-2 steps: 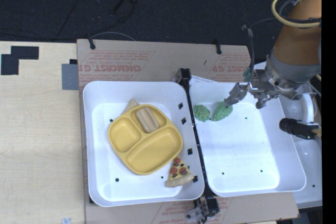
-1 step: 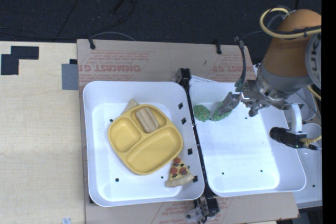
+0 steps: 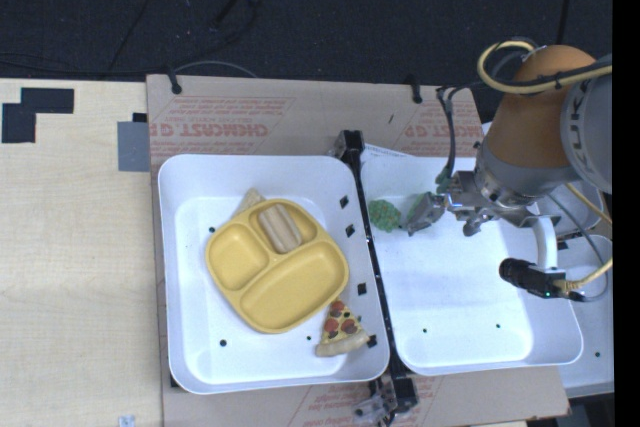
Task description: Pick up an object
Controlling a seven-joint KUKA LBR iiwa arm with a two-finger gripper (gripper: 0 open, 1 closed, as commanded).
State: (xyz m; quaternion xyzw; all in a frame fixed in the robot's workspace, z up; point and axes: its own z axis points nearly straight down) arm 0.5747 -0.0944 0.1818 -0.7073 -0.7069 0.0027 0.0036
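the pincer (image 3: pixel 428 212) is small and dark in the right bin (image 3: pixel 480 355), and i cannot tell how it is set. one bumpy green broccoli (image 3: pixel 384 213) sits just beside it. the left bin (image 3: pixel 190 355) has one yellow plastic tray (image 3: pixel 278 277) with three parts, one sausage (image 3: pixel 281 228) and one flat pizza slice (image 3: pixel 342 333).

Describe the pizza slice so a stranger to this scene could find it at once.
Look in the left white bin, the one holding the yellow divided plate. The pizza slice lies on the bin floor just beyond the plate's lower right edge. It is the small tan wedge with red spots, unlike the hot dog on the plate.
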